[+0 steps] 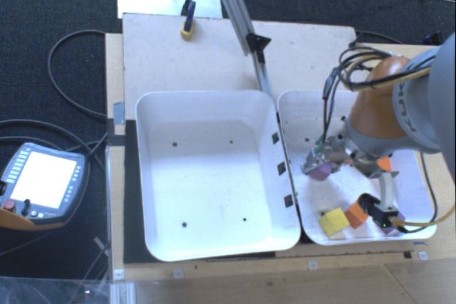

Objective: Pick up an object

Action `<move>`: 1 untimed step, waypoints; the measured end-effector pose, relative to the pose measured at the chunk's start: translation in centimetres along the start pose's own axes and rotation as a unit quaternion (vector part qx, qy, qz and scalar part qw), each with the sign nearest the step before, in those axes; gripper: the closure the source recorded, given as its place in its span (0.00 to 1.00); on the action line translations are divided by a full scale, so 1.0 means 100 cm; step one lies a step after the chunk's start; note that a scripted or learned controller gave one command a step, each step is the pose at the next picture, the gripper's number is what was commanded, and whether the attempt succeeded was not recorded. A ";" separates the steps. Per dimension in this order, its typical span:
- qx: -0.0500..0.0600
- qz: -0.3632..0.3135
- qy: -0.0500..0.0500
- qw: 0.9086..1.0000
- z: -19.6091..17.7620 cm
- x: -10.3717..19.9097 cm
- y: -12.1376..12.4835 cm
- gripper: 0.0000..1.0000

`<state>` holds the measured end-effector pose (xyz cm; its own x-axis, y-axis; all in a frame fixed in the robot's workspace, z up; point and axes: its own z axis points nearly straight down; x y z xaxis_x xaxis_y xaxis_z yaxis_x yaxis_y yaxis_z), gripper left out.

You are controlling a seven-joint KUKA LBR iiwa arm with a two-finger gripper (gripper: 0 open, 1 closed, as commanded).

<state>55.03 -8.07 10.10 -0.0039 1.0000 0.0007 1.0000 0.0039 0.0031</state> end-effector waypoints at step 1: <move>-0.003 -0.004 0.001 1.000 -0.094 0.067 0.017 1.00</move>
